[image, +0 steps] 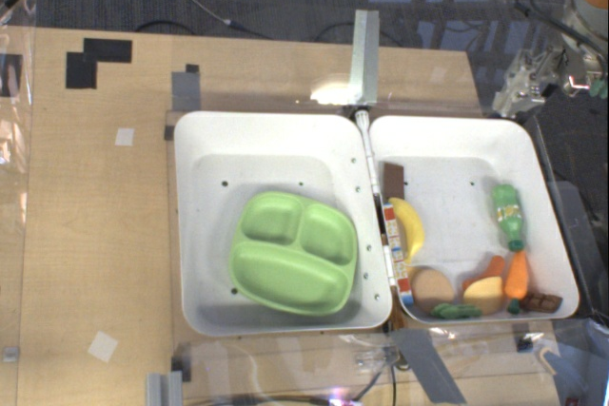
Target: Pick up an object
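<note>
Hovering beyond right bin's point(533, 147) far corner, gripper point(525, 83); finger state unclear; green bottle point(507, 214) lies well apart, nearer camera.

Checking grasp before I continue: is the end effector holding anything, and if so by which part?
Nothing is held. The end effector sits outside the right bin, beyond its far right corner, with no object between its fingers. The banana and green bottle lie in that bin.

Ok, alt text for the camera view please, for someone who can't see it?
Two shallow white bins side by side: the left holds a green sectioned plastic plate, the right holds toy food including a yellow banana. The arm's pincer hovers beyond the right bin's far corner.
</note>
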Controlling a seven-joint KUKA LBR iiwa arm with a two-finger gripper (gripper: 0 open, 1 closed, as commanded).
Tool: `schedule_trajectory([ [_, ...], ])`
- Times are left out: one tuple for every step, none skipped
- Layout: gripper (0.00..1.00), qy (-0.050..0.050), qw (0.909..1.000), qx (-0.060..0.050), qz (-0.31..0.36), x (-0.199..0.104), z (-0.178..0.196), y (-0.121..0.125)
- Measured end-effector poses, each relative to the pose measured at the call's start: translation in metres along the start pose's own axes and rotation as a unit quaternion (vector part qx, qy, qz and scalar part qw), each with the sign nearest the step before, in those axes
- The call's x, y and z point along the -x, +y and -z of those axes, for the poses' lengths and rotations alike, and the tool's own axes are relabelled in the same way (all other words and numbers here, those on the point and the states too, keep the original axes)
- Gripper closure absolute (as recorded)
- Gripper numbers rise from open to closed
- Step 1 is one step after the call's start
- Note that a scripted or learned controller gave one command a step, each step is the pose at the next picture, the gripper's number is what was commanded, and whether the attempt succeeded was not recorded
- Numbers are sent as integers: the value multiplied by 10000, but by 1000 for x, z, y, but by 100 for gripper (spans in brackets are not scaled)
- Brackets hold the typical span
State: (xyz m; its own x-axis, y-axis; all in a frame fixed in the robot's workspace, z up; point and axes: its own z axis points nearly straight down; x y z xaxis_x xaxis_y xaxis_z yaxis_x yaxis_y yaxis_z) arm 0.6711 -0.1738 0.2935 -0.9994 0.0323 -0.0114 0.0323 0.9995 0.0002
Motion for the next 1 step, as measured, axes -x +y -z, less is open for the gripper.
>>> schedule_trajectory([
  [100,-65,10000,-11,16,3,15,1],
])
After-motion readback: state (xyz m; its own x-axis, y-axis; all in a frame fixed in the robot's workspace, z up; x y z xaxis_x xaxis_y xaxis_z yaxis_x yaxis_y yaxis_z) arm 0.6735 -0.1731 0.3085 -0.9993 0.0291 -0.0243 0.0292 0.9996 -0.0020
